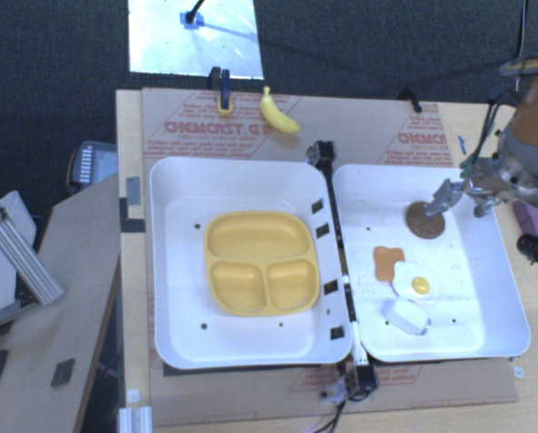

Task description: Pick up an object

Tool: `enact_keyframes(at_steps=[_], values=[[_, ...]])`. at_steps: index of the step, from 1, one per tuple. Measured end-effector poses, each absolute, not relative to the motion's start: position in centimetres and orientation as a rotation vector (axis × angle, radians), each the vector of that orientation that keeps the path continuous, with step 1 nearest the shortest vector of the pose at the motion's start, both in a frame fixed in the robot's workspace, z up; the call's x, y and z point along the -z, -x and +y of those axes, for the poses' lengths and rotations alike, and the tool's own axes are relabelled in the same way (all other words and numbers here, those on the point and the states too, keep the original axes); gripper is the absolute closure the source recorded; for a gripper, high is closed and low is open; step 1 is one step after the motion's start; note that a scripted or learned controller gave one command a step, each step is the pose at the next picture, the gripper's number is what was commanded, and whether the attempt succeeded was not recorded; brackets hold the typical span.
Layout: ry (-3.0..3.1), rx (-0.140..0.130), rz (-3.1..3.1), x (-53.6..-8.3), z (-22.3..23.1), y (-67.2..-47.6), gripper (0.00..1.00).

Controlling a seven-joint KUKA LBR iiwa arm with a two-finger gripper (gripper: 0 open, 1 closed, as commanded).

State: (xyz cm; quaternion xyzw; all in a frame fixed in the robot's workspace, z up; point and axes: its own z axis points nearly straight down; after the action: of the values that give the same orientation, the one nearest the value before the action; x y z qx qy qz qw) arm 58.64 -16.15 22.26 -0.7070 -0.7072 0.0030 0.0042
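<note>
The gripper [459, 197] hovers over the right bin [499, 269]; its fingers stand narrowly apart, holding nothing; the brown round disc [425, 222] lies just below-left of them, flat on the bin floor.

A robotics lab: two white bins [251, 174] sit on a cardboard-covered table [359, 120], with aluminium framing [16, 251] and dark carpet [52, 52] around it.

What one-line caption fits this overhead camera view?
Gripper poised over the brown disc in the right bin; yellow tray in the left bin.
</note>
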Motion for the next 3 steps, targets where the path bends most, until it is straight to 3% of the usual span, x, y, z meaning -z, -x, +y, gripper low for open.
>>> enact_keyframes(at_steps=[1,3], values=[[2.219,0.001,-2.226,-22.9,-16.1,-58.9,0.0],[2.217,-0.001,-2.225,-11.0,-15.5,-60.1,0.0]])
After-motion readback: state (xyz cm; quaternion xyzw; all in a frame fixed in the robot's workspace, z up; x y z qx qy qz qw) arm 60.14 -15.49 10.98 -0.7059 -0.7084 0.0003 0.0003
